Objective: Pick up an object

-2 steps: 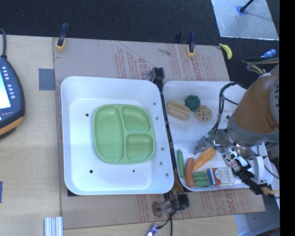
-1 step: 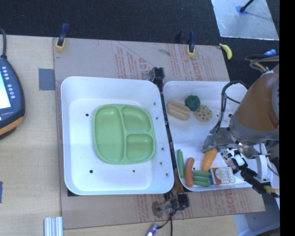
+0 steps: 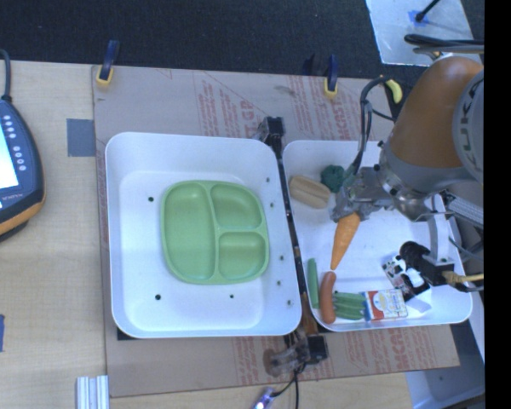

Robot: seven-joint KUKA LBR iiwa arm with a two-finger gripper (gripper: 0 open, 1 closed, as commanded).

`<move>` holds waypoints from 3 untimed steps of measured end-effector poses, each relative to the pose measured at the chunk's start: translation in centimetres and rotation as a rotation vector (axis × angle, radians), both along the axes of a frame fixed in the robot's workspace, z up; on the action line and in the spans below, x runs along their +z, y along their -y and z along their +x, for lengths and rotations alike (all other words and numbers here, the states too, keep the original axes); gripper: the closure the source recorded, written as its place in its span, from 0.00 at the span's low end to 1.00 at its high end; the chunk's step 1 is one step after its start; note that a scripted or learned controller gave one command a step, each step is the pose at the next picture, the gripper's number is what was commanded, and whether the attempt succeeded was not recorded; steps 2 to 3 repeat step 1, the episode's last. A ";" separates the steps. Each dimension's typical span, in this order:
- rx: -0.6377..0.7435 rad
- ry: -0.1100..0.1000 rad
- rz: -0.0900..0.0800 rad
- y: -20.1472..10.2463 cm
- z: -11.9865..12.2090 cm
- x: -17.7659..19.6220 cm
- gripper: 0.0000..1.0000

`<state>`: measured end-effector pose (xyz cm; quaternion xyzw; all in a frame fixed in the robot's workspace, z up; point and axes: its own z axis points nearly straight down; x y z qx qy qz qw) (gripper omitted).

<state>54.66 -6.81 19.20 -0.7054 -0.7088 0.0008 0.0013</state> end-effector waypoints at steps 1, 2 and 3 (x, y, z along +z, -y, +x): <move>0.000 0.000 0.000 -4.5 -1.0 4.8 1.00; 0.000 0.000 0.000 -4.5 -1.0 4.8 1.00; 0.000 0.000 0.000 -4.5 -1.0 4.8 1.00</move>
